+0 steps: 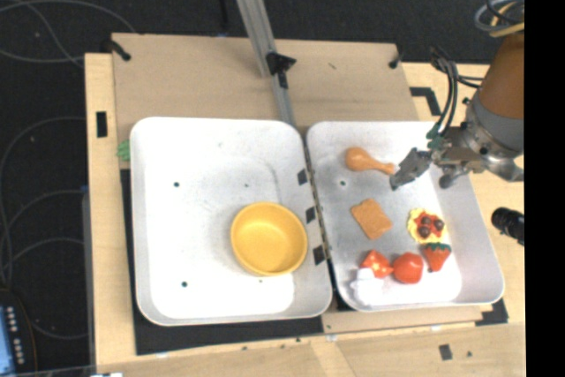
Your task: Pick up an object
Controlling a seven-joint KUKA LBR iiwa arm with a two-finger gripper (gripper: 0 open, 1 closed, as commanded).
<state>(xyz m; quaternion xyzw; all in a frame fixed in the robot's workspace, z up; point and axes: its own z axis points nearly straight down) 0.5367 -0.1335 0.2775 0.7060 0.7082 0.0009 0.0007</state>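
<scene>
Hovering gripper with spread fingers, beside drumstick, right bin

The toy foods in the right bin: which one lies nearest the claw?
The orange drumstick, at the bin's far side, its thin end pointing toward the claw. The toast, tart, strawberry and tomato lie nearer the front edge.

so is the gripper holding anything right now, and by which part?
Nothing held. The gripper is open above the right bin, beside the drumstick, with nothing between its fingers.
</scene>
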